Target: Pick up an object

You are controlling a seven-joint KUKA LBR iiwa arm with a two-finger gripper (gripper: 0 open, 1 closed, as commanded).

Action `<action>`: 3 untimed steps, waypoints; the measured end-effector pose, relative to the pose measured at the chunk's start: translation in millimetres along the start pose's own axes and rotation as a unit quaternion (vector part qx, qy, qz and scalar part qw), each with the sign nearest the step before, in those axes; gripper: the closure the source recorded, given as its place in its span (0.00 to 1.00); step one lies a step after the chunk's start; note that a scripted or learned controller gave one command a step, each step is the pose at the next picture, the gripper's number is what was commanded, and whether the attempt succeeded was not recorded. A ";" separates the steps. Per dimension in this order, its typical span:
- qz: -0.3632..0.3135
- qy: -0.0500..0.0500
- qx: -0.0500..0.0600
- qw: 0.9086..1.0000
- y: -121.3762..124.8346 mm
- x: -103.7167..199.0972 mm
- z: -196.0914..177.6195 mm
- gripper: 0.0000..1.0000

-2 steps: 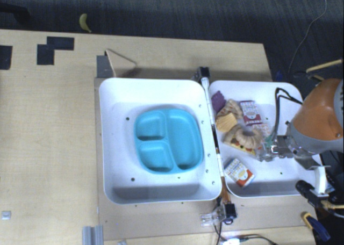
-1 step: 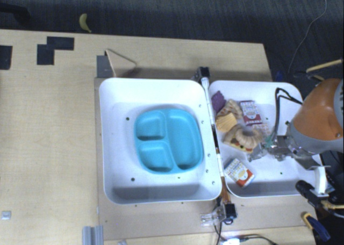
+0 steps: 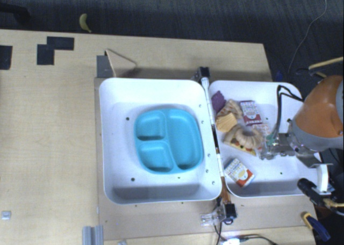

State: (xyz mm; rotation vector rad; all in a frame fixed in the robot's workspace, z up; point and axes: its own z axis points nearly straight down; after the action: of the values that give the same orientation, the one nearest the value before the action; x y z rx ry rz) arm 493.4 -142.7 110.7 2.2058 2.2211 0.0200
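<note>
The right white bin (image 3: 285,185) holds several small items. A purple piece (image 3: 218,99) lies at its far left, with a yellow wedge (image 3: 226,122) just below it. A red-and-white packet (image 3: 249,112) lies near the middle and a tan pastry-like item (image 3: 242,139) sits beneath it. A small white carton with red and orange print (image 3: 238,172) rests near the front. My gripper (image 3: 268,150) reaches in from the right, low over the bin, right beside the tan item. The orange band of the arm (image 3: 323,112) sits above the bin's right side.
The left white bin (image 3: 115,131) holds a blue divided plate (image 3: 167,139). A black divider bar (image 3: 211,125) runs between the bins. Cables (image 3: 279,109) hang by the wrist. Tan bench top (image 3: 48,142) stretches to the left, with dark tape marks (image 3: 54,49) at the back.
</note>
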 end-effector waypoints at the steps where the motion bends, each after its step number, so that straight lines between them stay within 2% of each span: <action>1: 0.000 0.000 0.000 1.000 0.0 0.0 0.0 0.00; 2: 0.002 -0.001 0.004 1.000 -4.1 60.0 23.5 0.00; 3: 0.001 -0.001 0.001 1.000 -1.7 60.4 12.0 1.00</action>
State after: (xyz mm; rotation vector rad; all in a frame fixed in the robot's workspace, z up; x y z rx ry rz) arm 491.5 -82.3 98.8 2.2093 2.2182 0.0152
